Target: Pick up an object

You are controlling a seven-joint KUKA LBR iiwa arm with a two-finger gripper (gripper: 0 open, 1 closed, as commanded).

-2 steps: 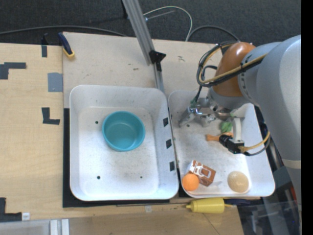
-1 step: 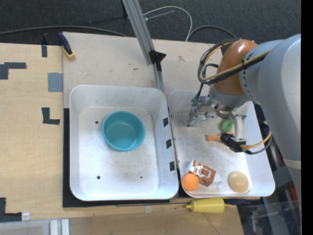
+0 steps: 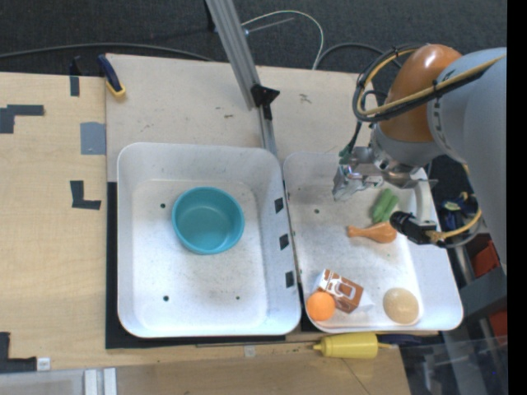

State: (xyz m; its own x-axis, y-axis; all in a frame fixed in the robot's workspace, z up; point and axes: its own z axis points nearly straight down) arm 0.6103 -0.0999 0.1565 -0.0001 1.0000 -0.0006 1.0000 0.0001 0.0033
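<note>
The green elongated plastic vegetable (image 3: pixel 384 205) is lying in the right white bin (image 3: pixel 325 235), close to its far right corner, its long axis running from the far right edge slantwise toward the bin's middle. It is sitting just beside the silver two-finger gripper (image 3: pixel 346 183), on the side toward the bin's right edge, which makes it the nearest candidate for a pick. The gripper is hanging over the bin's far end; nothing is showing between its fingers, and whether they are parted or closed cannot be told. An orange drumstick-shaped toy (image 3: pixel 372 233) is lying just nearer than the green piece. Along the near edge an orange ball (image 3: pixel 321 306), a brown and white carton (image 3: pixel 342 290) and a pale cream ball (image 3: pixel 401 304) are resting. A teal bowl (image 3: pixel 207 220) is sitting in the left white bin (image 3: pixel 140 303).
</note>
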